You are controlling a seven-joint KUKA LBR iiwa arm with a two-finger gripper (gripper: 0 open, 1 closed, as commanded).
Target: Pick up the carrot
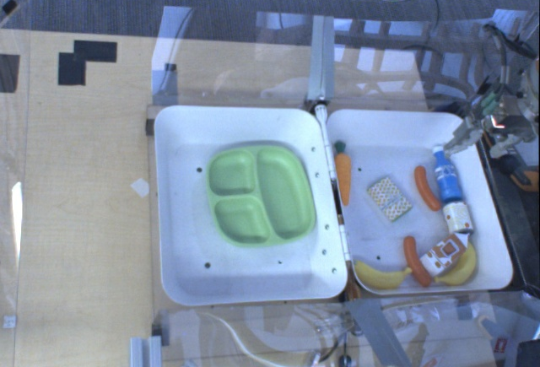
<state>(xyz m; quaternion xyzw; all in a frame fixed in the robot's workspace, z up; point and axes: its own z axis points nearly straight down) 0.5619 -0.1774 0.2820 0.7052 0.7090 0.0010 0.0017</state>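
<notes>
While the carrot waited at the far side of its bin, the scene read thus:
Carrot: the carrot [342,175] lay in the right bin [396,260], hard against the divider wall on that bin's left side.
Hand: the hand [467,132] hung at the right bin's upper right corner; whether it was released or clenched could not be told, and nothing showed in its grasp.
Key relation: the carrot lay well apart from the hand, across the bin toward the view's left and a little nearer the camera.
Long axis: it ran along the divider, green tip at the far end.
Shapes and surfaces: the carrot looked a smooth, tapered plastic toy, slim; the bins were glossy white.
Neighbours: a patterned card [389,196] sat near it; the sausage [426,187] and blue bottle [447,180] sat nearer the hand.
Left bin: a green divided plate [257,193].
</notes>
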